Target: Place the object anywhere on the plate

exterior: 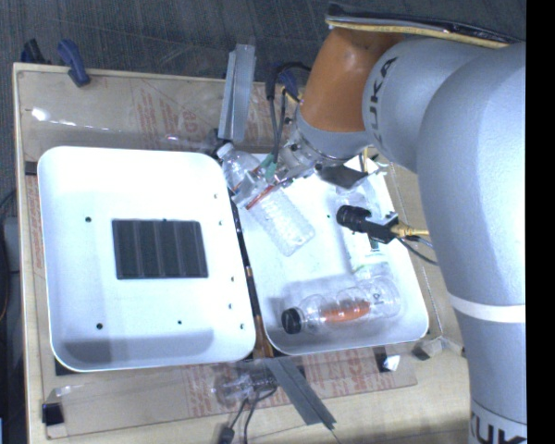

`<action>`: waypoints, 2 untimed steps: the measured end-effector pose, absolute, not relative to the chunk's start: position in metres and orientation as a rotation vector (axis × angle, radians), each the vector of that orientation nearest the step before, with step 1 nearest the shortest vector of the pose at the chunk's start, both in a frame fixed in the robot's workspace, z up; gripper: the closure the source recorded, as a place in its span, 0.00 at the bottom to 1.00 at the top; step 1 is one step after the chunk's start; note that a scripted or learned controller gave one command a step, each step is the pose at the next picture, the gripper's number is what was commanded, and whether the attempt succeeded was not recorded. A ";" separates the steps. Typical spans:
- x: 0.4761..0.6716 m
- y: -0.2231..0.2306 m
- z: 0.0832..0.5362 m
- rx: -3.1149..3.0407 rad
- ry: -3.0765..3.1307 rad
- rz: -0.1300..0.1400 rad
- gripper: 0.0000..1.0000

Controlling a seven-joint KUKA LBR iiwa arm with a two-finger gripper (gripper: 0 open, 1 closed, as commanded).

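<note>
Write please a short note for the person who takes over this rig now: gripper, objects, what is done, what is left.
Gripper: low over the far end of the right bin, at a clear bottle; a grasp cannot be confirmed.
Second clear bottle, black cap, lies at the near end of that bin.
Left bin holds a dark ridged plate.
Done: nothing on the plate.
Left: grasp one bottle, put it on the plate.

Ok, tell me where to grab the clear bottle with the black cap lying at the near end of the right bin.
Probably across the middle of the bottle, from straight above. It lies on its side, its black cap pointing toward the left bin, so closing the fingers across its width should suit the round body. The bin wall beside it leaves little room.
</note>
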State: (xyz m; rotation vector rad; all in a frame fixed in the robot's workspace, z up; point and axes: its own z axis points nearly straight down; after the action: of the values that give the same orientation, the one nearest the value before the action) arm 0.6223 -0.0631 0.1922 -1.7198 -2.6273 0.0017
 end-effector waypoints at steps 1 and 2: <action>0.645 -0.028 0.230 -1.906 -2.495 0.004 1.00; 0.596 0.022 0.226 -1.713 -2.628 0.005 1.00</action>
State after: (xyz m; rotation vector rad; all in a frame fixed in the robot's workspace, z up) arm 0.5963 0.0223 0.2259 -1.7133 -2.6280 0.0054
